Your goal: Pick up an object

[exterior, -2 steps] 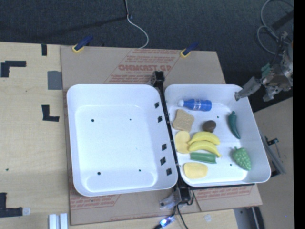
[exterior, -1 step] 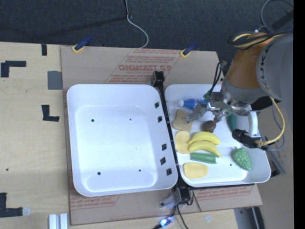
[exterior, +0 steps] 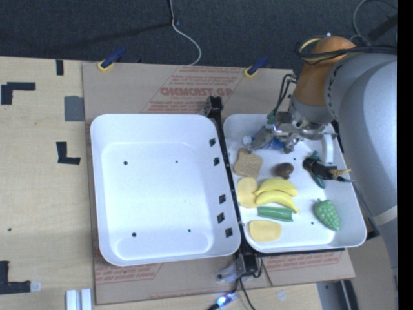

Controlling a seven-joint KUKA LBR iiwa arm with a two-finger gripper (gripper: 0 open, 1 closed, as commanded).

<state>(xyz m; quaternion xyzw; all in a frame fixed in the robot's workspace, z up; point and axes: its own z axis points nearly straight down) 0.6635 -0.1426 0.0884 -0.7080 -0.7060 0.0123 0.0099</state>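
left bin [exterior: 155, 192]: smooth white plastic, rounded corners, broad open floor. right bin [exterior: 348, 234]: tan bread slice [exterior: 248, 164], yellow bananas [exterior: 277, 192], knobbly green grapes [exterior: 327, 214] near right rim. jaws [exterior: 282, 136] over back edge; state cannot tell.

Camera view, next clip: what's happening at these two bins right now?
A grey arm with an orange band reaches in from the right, its pincer low over the far end of the right bin. That bin holds toy food: a tan bread slice, a small brown piece, bananas, a green pepper, a pale yellow piece and a green bunch of grapes. Nothing shows between the pincer's tips, so no object looks picked up yet. The left bin sits alongside.
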